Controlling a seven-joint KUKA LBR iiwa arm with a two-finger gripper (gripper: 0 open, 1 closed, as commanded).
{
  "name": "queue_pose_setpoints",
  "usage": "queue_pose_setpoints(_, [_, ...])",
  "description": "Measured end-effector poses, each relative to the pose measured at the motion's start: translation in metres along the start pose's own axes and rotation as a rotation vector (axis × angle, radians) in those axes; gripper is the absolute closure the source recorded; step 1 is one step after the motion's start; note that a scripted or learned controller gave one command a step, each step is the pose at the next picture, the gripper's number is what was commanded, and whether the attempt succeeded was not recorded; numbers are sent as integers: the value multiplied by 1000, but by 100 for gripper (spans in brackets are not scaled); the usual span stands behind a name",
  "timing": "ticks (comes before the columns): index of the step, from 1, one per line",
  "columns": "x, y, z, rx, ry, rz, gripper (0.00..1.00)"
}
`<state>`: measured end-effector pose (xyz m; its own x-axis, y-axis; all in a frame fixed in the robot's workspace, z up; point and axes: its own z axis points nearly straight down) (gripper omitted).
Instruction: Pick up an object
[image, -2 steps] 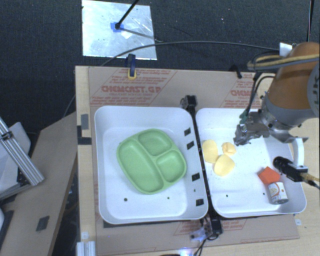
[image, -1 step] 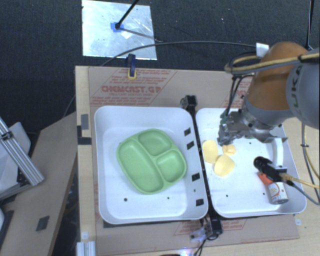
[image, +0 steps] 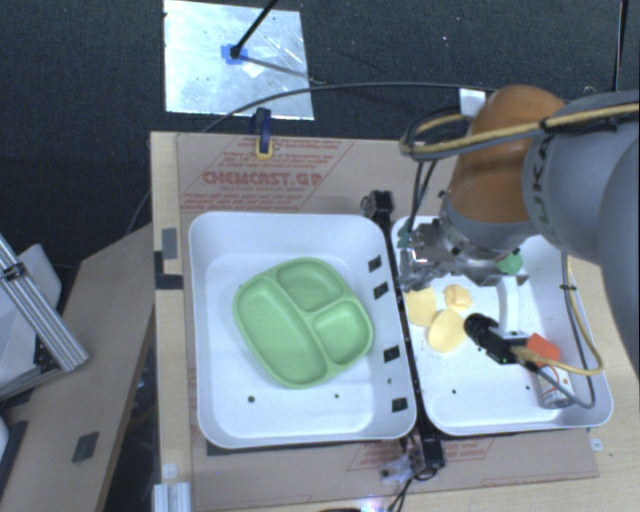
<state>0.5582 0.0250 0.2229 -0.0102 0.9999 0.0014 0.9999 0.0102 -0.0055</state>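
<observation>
Claw (image: 428, 262) over right bin (image: 480, 400); green tray (image: 303, 322) in left bin (image: 230, 400).

Grey rounded arm (image: 585, 170), upper right of frame, with an orange band (image: 500, 150) above the wrist. Black and yellow cables (image: 450, 125) loop along it. Metallic wrist block (image: 440, 250) below, details blurred.
</observation>
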Motion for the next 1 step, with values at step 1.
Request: queue_pose_setpoints(1, [48, 20, 12, -2, -1, 0, 100])
